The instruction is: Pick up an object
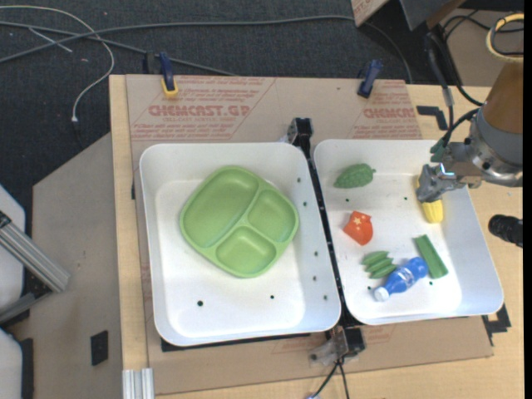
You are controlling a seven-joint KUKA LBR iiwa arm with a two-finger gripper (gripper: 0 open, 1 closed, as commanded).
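Hovering gripper [432,191] partly hiding yellow object [432,212], arm [503,123] cropped at right

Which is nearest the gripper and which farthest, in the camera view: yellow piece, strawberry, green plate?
From the gripper:
1. Yellow piece, just below it in the right bin.
2. Strawberry, mid right bin, toward the divider.
3. Green plate, over in the left bin.

A brown printed cardboard sheet [249,106] is lying flat below the gripper [431,191] and spreading well away from it. A blue spring clamp [370,79] is pinching the sheet's edge near the gripper. A second blue clamp [168,73] is doing likewise far from it. Thin white cables [83,36] are trailing over dark grey carpet [249,15], farther still from the gripper.
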